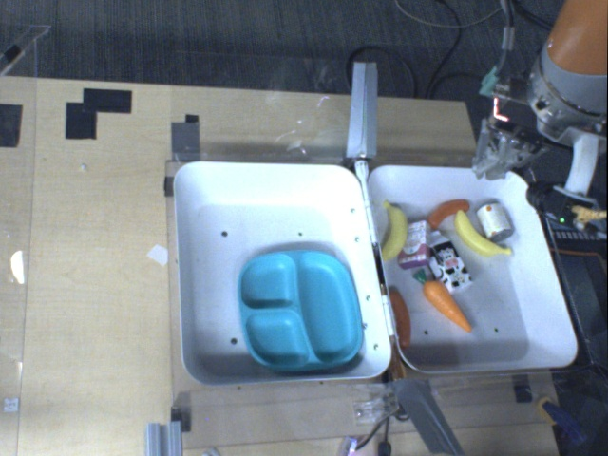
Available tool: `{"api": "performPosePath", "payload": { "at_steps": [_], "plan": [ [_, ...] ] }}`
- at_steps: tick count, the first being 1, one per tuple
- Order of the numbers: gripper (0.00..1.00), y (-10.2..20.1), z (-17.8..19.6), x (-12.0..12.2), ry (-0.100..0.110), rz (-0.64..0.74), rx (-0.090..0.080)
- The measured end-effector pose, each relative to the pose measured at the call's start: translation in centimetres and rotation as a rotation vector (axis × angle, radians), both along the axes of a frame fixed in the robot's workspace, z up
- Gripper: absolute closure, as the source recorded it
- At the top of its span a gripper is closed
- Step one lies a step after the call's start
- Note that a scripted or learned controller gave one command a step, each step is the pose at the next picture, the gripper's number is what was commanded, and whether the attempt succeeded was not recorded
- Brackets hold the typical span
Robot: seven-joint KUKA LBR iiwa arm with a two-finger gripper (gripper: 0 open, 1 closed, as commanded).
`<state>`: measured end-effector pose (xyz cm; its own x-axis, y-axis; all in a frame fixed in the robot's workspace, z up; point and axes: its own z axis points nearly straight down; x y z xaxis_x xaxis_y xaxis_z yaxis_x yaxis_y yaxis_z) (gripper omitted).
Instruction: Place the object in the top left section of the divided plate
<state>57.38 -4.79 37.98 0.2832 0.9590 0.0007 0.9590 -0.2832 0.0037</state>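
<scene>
A blue divided plate (300,308) lies in the left bin (209,207), nearer its front. Its top left section (267,281) holds nothing. In the right bin (532,335) lie two bananas (393,230) (479,236), a carrot (446,305), a silver can (494,220), an orange-red sausage-like piece (447,211), a small purple and white packet (413,245) and a black and white toy (448,262). My gripper (495,160) hangs over the far right corner of the right bin, above the can and apart from all the objects. Nothing shows between its fingers.
A metal divider post (362,112) stands between the bins at the back. A brown-red object (399,313) lies against the right bin's left wall. Cables (456,8) trail behind the bench. Black markers (95,110) sit on the bench at far left.
</scene>
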Motion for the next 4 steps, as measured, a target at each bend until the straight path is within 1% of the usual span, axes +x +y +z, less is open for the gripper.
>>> {"api": "performPosePath", "payload": {
  "at_steps": [1, 2, 3, 4],
  "plan": [
    [1.0, 0.8, 5.5, -3.9, -0.001, -0.323, 0.001],
    [1.0, -1.1, -10.9, -8.6, 0.005, -0.35, 0.001],
    [1.0, -3.3, -19.8, -8.6, 0.005, -0.374, 0.001],
    [1.0, -10.7, -29.1, -8.4, -0.004, -0.512, 0.004]
  ]
}}
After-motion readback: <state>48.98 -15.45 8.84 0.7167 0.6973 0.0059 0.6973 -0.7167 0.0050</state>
